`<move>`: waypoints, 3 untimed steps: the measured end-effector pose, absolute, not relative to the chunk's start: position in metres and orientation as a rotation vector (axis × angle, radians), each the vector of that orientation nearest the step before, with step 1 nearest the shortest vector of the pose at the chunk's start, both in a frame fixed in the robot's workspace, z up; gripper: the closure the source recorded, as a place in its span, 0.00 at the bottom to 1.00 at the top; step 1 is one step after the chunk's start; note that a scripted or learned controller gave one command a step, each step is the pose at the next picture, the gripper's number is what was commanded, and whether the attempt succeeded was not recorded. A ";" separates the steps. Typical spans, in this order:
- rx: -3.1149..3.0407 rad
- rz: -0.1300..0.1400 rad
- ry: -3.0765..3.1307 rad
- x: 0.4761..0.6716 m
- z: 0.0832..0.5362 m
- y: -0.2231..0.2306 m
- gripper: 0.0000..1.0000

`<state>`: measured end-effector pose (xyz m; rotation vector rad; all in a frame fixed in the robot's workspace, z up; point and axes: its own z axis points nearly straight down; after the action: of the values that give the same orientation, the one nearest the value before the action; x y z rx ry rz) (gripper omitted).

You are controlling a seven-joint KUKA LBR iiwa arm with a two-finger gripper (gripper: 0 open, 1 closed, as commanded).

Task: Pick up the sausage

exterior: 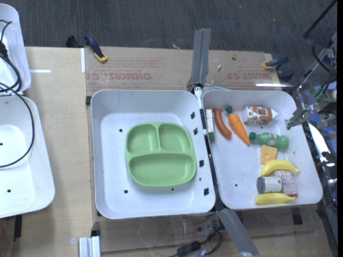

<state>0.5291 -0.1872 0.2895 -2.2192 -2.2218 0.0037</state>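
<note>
The gripper (296, 119) sits at the right bin's (230, 194) far right rim, small and tangled against cables, so its fingers cannot be made out. The arm behind it is cut off by the frame's edge. The tin can (269, 184) partly covers what may be a pink packet (289, 184).
</note>
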 end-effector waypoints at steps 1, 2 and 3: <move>-2.234 0.003 -2.206 0.534 0.182 -0.152 0.00; -2.271 0.003 -2.169 0.537 0.191 -0.083 0.00; -2.336 0.005 -2.098 0.580 0.190 -0.014 0.00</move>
<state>0.5803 -0.0145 0.1903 -2.3365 -2.0980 0.0054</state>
